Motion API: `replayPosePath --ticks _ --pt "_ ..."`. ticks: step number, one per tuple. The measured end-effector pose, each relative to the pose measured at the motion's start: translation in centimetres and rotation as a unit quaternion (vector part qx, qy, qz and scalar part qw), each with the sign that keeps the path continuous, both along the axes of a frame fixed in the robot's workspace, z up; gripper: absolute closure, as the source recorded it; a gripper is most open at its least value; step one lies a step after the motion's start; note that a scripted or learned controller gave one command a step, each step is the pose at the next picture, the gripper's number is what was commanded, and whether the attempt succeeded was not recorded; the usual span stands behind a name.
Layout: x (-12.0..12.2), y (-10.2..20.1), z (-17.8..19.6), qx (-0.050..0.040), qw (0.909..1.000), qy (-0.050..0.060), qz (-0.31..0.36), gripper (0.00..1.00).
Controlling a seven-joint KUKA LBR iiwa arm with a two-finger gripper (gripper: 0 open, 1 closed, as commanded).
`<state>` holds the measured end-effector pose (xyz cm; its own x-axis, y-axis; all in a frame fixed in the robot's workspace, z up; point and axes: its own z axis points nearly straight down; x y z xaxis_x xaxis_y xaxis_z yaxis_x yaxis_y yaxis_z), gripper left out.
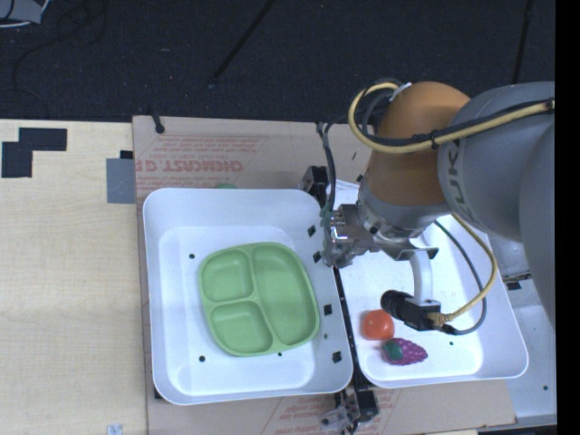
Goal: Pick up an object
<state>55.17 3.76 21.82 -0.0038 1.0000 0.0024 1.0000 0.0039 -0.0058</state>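
- Above the right-hand bin (507, 356), we see the grey arm (507, 161) reaching in from the right, its orange band (419, 143) bulking over the wrist and hiding much of what lies under it
- At the gripper (340, 243), which hangs near the divide between the two bins, we cannot tell how it is set or whether it has hold of anything; the wrist body sits in front of it
- Near the front of the right bin we find the likely targets: an orange-red round object (377, 324), perhaps a toy tomato, and just beside it a purple bunch of toy grapes (404, 352), the two close together or touching
- We note a black fitting (410, 310) on the cable loop hanging just above the orange-red piece, partly covering it
- Across the divide, the left bin (172, 243) holds a green divided plate (258, 297), lying flat with three compartments, all of them bare
- We judge that the toys lie loose on the bin floor so that the program can try a grasp from above; nothing appears lifted yet
- We reckon the pick is not made: the gripper stands well apart from both toys, toward the bin's back-left corner
- A fair risk, in our view, is that the two toys crowd each other, so a closing grasp may nudge one aside
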Motion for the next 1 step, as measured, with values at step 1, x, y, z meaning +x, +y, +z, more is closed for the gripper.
replayPosePath --ticks 1 --pt "-2.39 5.73 -0.34 -0.0002 1.0000 0.001 0.000 1.00"
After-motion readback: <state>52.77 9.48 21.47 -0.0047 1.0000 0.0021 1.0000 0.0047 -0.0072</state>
